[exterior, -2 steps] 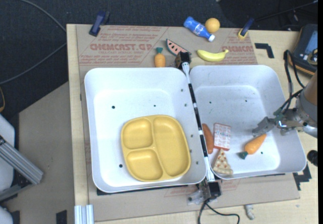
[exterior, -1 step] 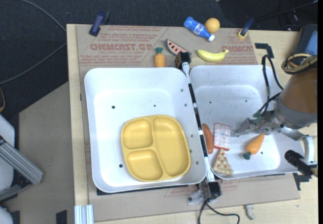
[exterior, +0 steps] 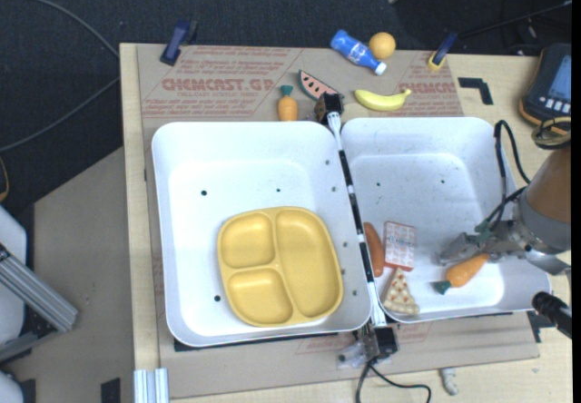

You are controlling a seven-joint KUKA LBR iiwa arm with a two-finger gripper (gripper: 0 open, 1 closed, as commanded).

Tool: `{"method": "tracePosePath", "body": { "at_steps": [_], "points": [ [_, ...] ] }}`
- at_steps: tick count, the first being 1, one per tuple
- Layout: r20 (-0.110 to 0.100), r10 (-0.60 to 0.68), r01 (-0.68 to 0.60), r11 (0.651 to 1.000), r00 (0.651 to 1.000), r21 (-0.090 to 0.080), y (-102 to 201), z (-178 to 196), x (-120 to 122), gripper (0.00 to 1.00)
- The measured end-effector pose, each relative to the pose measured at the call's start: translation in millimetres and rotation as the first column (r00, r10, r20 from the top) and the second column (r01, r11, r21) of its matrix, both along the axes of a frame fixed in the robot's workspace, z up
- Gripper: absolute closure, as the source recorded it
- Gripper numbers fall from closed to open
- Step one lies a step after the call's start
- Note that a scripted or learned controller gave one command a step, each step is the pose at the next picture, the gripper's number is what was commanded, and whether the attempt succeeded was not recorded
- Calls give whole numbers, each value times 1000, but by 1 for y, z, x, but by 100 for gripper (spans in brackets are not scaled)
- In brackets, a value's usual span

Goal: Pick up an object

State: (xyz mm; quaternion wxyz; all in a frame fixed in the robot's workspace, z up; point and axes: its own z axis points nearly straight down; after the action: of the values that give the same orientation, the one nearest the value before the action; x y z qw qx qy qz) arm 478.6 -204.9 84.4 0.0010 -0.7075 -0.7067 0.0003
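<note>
In the right bin (exterior: pixel 427 142), the end effector (exterior: pixel 474 247) sat just above the toy carrot (exterior: pixel 463 271), its opening indiscernible, nothing seen held; an off-centre closure would likely push the tapered carrot aside and miss the grasp.

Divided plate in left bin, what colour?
Yellow; the plate shows plainly in the camera view.

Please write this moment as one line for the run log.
arm: over right white bin | gripper: at orange toy carrot, grasp unclear | left white bin: yellow divided plate | carrot: not lifted
</note>
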Motion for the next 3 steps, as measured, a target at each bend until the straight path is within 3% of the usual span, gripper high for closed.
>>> {"method": "tracePosePath", "body": {
  "at_steps": [1, 2, 3],
  "points": [
    [4, 3, -3, 1000, 1000, -1, 3, 8, 120, 0],
    [-4, 3, -3, 1000, 1000, 7, -16, -1, 0, 0],
    [1, 1, -1, 1000, 1000, 1, -17, 9, 1, 100]
  ]
}}
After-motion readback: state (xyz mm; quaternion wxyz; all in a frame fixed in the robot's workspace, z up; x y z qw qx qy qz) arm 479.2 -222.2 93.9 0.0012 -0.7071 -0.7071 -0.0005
